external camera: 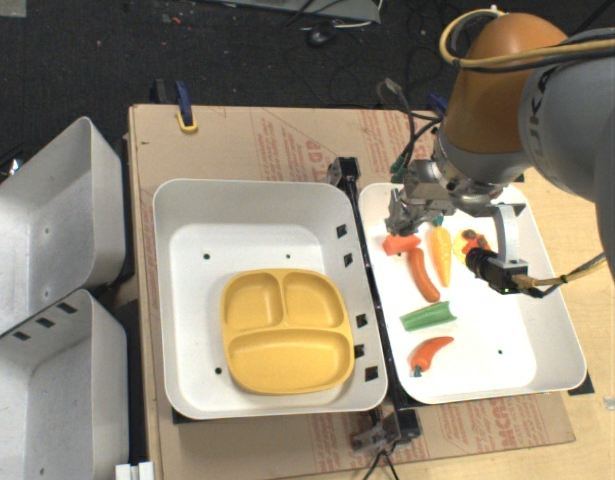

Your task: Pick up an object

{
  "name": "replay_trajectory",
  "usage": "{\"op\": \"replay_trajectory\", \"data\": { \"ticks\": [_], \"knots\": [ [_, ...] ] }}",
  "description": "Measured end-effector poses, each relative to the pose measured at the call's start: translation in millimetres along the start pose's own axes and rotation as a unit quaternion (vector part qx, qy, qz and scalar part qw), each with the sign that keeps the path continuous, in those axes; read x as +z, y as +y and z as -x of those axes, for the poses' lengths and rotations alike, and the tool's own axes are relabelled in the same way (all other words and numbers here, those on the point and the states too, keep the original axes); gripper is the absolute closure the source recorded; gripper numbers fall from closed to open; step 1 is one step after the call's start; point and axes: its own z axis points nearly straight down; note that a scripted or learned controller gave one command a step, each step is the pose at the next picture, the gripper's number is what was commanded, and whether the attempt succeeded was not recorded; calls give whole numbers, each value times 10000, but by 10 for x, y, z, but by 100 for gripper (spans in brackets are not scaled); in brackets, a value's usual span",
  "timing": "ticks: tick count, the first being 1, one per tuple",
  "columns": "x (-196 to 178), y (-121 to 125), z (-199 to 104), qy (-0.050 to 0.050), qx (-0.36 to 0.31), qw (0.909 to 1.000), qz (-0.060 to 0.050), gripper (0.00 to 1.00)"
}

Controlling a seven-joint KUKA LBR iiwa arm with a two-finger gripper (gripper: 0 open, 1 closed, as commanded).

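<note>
Nearest, a red pepper [430, 351] and green piece [428, 316] lie loose for picking in the right bin [547, 363], while the gripper [412, 224] hangs above the far-end carrot [441, 253], grip unclear.

the bench [247, 133] is showing a tan cardboard-like top with faint red printing. two shallow white bins are sitting side by side on it, their inner rims nearly touching. the left bin [177, 268] is lying toward the bench's middle, and the right bin [527, 358] is reaching to the bench's right side. a blue and yellow clamp [185, 110] is gripping the far left edge of the bench. dark clips [345, 170] are sitting where the bins are meeting.
</note>
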Motion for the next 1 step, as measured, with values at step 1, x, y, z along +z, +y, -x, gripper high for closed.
{"op": "replay_trajectory", "data": {
  "ticks": [1],
  "knots": [
    [-12,302,-467,6,-2,10000,7,100]
  ]
}}
